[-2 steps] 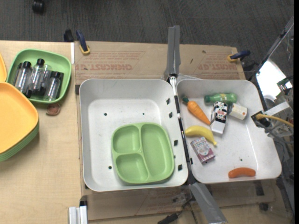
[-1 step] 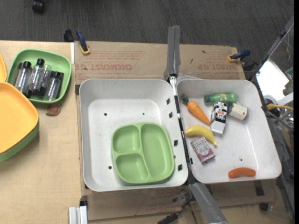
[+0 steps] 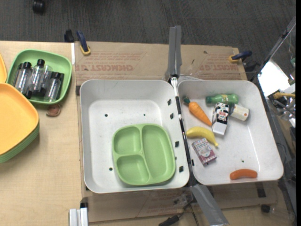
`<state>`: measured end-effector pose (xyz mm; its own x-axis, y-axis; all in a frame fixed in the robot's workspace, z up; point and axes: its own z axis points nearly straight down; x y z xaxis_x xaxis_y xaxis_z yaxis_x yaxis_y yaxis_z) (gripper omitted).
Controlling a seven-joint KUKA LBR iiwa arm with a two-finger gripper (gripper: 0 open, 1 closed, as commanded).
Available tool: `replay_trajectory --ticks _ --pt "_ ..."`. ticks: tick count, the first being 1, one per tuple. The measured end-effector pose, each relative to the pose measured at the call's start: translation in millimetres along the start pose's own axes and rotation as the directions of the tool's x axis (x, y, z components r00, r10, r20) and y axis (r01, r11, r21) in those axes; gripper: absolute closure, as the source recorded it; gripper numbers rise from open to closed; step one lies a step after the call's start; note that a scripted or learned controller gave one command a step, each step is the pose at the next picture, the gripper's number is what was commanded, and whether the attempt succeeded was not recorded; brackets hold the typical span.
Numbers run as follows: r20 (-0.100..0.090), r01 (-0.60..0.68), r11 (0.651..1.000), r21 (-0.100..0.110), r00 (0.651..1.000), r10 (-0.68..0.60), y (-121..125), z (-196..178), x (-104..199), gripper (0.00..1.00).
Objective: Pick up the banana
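Banana, yellow, curved [image 3: 202, 134]: lying in right white bin [image 3: 263, 126] near its left wall, between orange carrot [image 3: 199, 113] and pink card packet [image 3: 204, 151], close to both. Risk: snagging either neighbour. Left white bin [image 3: 94, 121] holding green divided plastic tray [image 3: 143, 153]. End effector state: cannot tell.

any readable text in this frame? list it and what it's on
Cardboard sheet behind the bins: red print, upside down to the camera, too blurred to read with confidence.
Green bottle: label too small to read.
Black and white carton: print too blurred to read.
Pink packet: print too small to read.
Small bottles in the green dish: nothing legible.
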<state>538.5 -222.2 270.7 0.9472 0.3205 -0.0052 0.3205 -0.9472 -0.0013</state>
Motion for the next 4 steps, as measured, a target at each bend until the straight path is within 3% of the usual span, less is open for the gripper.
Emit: replay_trajectory --ticks 1,2,3,4 --pt "0.000 -0.121 0.993 0.000 0.993 0.121 -4.6 -45.8 -13.3 1.00" --pt "0.000 -0.017 1.000 0.002 1.000 0.017 -11.7 114.3 53.3 1.00" --pt "-0.001 -0.021 1.000 0.000 1.000 0.021 4.3 37.0 29.6 1.00" --pt "-0.001 -0.021 1.000 0.000 1.000 0.021 7.3 15.5 23.9 1.00"
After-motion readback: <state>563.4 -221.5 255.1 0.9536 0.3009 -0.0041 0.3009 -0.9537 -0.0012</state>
